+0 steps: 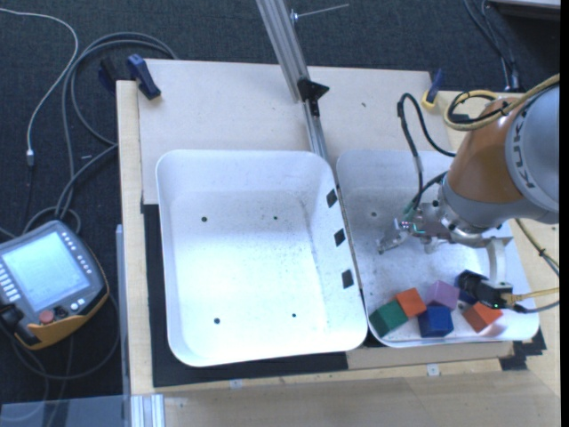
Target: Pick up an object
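Tool [391,238] hangs over the right shallow white plastic bin [373,172], can't tell its state. Small blocks, like the blue cube [435,320] and orange cube [410,302], sit near-right. Pick looks not done yet.

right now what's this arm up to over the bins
A grey and orange arm reaches in from the right over the right-hand bin. Its pincer hangs above bare bin floor, with nothing between its fingers. The blocks sit in a cluster at the bin's near edge: green, orange, blue, lilac and another orange one. Nothing is picked up yet.
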Motion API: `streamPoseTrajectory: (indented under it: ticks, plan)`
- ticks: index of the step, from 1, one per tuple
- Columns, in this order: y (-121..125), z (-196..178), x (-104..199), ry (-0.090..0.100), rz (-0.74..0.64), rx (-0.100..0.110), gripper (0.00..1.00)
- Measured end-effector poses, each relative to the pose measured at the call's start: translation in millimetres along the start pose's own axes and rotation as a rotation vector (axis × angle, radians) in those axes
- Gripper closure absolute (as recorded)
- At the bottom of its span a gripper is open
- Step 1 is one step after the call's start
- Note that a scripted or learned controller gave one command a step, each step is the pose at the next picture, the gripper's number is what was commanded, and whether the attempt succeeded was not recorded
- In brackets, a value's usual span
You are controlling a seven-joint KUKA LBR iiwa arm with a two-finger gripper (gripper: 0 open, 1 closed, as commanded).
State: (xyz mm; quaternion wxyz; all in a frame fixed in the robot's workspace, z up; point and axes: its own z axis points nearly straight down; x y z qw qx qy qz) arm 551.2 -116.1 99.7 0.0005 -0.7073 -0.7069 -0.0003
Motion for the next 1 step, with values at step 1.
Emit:
streamPoseTrajectory:
  ticks: [1]
  plan:
    - [42.7,-104.8,85.5,0.002,-0.009,-0.011,0.0]
